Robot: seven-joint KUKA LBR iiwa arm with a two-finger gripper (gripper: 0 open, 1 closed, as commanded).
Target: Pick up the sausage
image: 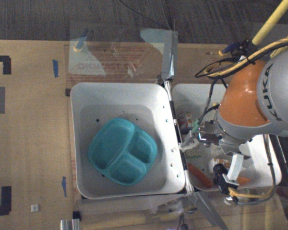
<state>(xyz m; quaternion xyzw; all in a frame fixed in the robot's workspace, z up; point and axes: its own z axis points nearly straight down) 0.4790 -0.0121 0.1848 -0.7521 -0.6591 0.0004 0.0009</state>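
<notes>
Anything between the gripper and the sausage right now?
Nothing visible. The long orange-red piece, probably the sausage, lies bare in the right shallow white bin, just below the two-finger gripper in the picture. The grey arm hides part of that bin.

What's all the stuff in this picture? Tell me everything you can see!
left bin: 1, white, on the bench
right bin: 1, white, beside the left bin
plate: 1, teal, divided, in the left bin
long thing, maybe the sausage: 1, orange-red, near edge of the right bin
small piece: 1, orange, right bin
small thing: 1, red and white, by the right bin's left wall
clear sheet: 1, see-through, behind the left bin
bench: 1, tan
arm: 1, grey and orange, over the right bin
</notes>
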